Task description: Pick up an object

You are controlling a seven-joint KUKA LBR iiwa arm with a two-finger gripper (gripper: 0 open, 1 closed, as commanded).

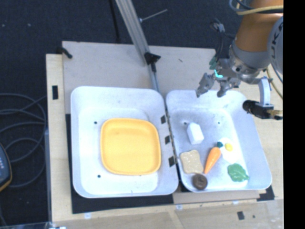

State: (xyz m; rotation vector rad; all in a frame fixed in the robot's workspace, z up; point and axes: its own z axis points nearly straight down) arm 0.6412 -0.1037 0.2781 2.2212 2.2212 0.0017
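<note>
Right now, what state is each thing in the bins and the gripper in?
gripper: open, holding nothing, above the right bin's far edge
yellow plate: flat in the left bin
white block: loose, right bin
carrot: lying, tilted
bread slice: flat
brown disc: near the front edge
green leaf: lying flat

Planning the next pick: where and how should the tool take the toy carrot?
Probably across the thick orange middle of the carrot, coming straight down, fingers set across its slanted long axis. It lies flat, tapering toward the toast, with egg near its green top.
</note>
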